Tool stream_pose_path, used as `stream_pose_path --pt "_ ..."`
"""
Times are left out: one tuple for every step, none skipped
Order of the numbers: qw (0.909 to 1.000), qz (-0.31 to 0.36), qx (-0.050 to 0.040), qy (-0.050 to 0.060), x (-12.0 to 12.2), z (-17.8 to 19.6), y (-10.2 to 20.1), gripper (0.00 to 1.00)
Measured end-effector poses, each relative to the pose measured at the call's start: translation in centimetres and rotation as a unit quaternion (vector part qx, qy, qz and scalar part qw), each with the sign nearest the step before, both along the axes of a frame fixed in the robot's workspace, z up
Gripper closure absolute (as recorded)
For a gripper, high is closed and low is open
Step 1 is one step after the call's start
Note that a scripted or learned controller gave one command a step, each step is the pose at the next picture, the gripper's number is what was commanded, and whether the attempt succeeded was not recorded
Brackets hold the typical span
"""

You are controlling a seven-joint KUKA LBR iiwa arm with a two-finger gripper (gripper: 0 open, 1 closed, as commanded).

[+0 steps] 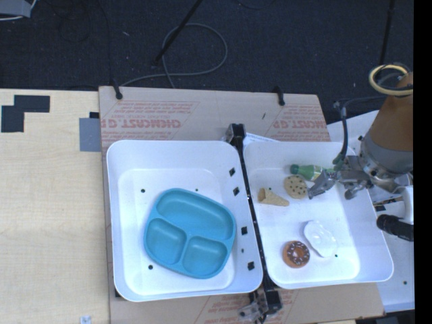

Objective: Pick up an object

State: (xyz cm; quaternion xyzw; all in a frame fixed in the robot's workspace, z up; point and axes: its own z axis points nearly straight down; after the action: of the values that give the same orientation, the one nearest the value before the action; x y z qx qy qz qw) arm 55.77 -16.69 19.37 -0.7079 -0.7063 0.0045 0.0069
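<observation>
Divided plate [190,233] in left bin [128,160]; cookie [295,186], doughnut [295,254] and wedge [273,197] in right bin [368,262].

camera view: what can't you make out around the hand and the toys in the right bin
- Hand: small and blurred, so open or shut is unreadable.
- Green toy: its right end sits behind the hand; its shape is unclear.
- Arm: cut off by the right edge.
- White object: too washed out against the right bin to name.
</observation>
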Motion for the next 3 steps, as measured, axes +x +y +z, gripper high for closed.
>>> stream_pose_path --pt "1.0000 0.001 -0.0011 -0.006 0.3 0.8 0.0 0.00" --pt "1.0000 0.002 -0.0004 -0.004 0.8 -5.2 0.8 0.00" --pt "1.0000 0.001 -0.0006 -0.005 0.7 -10.5 1.0 0.00"
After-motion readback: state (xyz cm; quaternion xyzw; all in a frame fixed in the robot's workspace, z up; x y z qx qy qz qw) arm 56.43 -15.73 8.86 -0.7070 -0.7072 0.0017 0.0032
